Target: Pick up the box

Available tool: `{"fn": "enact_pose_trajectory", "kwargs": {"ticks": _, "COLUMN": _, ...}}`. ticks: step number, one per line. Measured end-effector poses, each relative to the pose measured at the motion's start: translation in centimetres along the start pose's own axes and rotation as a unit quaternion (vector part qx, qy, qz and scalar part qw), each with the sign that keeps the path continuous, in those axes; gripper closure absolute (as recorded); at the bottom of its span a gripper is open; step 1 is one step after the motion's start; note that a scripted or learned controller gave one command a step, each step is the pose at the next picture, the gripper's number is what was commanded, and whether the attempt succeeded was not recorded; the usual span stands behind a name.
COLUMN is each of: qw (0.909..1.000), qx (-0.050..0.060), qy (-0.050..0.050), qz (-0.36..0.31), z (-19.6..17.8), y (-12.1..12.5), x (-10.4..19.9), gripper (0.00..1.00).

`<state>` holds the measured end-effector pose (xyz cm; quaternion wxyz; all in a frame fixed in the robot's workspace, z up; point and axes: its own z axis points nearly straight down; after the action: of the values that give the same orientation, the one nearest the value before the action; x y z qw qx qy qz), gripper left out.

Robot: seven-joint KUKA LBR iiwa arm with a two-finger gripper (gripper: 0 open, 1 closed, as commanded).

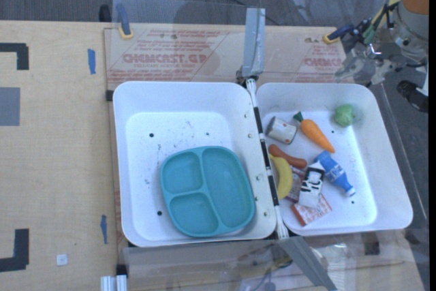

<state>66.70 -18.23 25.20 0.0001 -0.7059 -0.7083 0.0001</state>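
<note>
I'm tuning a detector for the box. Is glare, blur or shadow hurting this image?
Camera view: light is even and soft, with faint shadows; the small box among the toys in the right bin is sharp enough; the clear panels behind the bins show pale reflections; the gripper looks slightly blurred.

A divided plate (pixel 206 191) lies in the left bin (pixel 136 105); the box (pixel 310 187) lies in the right bin (pixel 388 167).

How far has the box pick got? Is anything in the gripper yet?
Nothing looks done: the box lies in the right bin among the banana and blue bottle. The gripper sits above the bin's far right corner, with nothing visibly in hand. Left: move over the box, descend, grasp, lift.
</note>
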Motion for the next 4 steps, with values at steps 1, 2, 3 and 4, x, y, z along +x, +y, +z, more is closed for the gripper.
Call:
{"fn": "enact_pose_trajectory", "kwargs": {"ticks": 1, "qw": 0.9996, "qx": 0.001, "qy": 0.0, "qz": 0.028, "z": 3.3, "y": 0.1, "x": -2.0, "gripper": 0.0}}
{"fn": "enact_pose_trajectory", "kwargs": {"ticks": 2, "qw": 1.0, "qx": -0.002, "qy": -0.001, "qz": 0.006, "z": -2.0, "y": -0.5, "x": 1.4, "gripper": 0.0}}
{"fn": "enact_pose_trajectory", "kwargs": {"ticks": 3, "qw": 0.9997, "qx": -0.002, "qy": 0.0, "qz": 0.025, "z": 15.7, "y": -3.7, "x": 8.5, "gripper": 0.0}}
{"fn": "enact_pose_trajectory", "kwargs": {"ticks": 4, "qw": 0.9822, "qx": -0.002, "qy": 0.0, "qz": 0.188, "z": 16.5, "y": -10.3, "x": 0.8, "gripper": 0.0}}
